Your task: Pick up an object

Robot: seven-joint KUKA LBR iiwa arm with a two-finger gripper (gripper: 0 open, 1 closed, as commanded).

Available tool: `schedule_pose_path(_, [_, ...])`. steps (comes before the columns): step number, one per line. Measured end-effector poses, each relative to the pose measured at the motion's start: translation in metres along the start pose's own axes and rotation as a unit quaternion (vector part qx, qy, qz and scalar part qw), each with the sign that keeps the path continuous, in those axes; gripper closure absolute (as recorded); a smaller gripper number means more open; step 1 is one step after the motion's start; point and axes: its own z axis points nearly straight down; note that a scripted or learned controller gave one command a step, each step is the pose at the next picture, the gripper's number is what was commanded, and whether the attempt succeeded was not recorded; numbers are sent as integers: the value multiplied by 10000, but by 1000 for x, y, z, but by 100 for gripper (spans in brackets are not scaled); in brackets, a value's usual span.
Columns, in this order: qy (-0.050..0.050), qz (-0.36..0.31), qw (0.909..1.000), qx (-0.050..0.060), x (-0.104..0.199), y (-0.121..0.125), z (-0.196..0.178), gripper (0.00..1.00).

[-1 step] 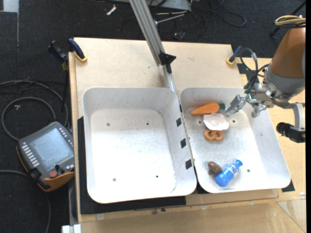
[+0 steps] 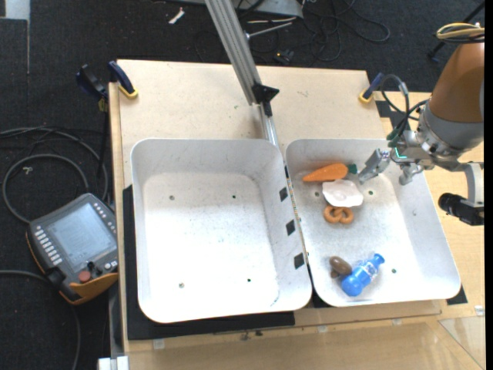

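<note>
A grey-and-orange arm reaches in from the right, its gripper (image 2: 383,164) poised above the far part of the right bin (image 2: 431,230), fingers apart and nothing between them; the likely targets lie just left of it, a carrot (image 2: 325,173) touching a white piece (image 2: 343,194) that rests partly over a pretzel (image 2: 338,215), a cluster that may crowd any grasp; nearer in the same bin, a blue bottle (image 2: 361,275) sits beside a small brown object (image 2: 339,266), apart from the rest and perhaps easier to take; the left bin (image 2: 154,160) stands alongside.
</note>
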Motion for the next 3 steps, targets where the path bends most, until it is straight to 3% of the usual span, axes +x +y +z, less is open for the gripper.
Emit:
schedule_pose_path(1, [4,9,10000,29,5,0,64,0])
schedule_pose_path(2, [12,16,10000,-34,6,3,109,0])
schedule_pose_path(3, [-29,16,10000,-86,3,5,96,100])
